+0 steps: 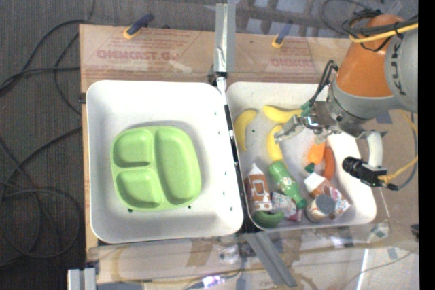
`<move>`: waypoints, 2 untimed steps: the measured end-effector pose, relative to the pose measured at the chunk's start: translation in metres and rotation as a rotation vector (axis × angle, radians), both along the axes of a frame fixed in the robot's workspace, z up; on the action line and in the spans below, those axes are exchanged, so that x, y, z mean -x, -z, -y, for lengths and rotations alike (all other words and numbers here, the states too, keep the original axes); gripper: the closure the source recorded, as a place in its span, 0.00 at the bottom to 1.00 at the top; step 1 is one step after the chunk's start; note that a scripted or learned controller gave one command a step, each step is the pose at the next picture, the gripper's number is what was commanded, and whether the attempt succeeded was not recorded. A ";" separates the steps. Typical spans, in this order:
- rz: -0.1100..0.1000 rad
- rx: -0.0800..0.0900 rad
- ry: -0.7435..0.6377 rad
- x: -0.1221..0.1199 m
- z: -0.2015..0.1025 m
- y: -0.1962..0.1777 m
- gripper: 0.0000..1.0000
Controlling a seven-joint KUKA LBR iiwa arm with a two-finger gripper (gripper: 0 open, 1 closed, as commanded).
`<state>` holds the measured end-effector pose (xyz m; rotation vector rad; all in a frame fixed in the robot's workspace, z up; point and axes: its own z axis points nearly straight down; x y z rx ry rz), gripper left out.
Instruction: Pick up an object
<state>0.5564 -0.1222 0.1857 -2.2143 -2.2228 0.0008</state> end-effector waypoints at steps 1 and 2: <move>0.012 0.005 -0.180 -0.046 -0.020 0.097 0.00; 0.016 0.001 -0.180 -0.047 -0.021 0.087 1.00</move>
